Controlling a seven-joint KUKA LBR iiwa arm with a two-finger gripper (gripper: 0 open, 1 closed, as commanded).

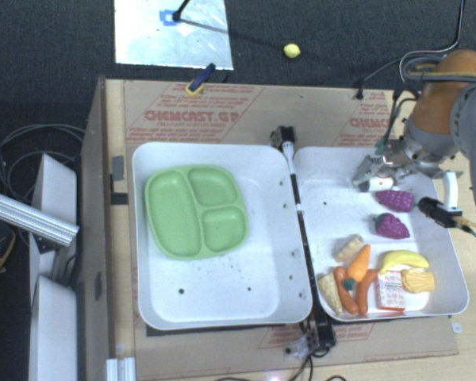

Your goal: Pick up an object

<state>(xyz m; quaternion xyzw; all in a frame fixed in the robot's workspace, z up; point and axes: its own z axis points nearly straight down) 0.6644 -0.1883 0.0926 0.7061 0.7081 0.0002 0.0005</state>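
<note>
My gripper (370, 176) hangs low over the far part of the right bin (325, 173), reaching in from the right. Just right of it lies a purple grape bunch (395, 200), and a second purple bunch (391, 226) sits a little nearer. Toward the bin's near edge lie a yellow banana (404, 259), an orange carrot (358, 263), a second carrot (345, 290), a pale bread piece (348, 248), a red-and-white carton (389, 290) and a ridged yellow piece (418, 279). Nothing shows between the gripper's tips.
The left bin (262, 236) holds a green divided plate (196, 210) at its left. A metal divider (297, 205) runs between the bins. Cardboard (246, 113) lies under both. A yellow ball (292, 51) rests on the dark floor behind.
</note>
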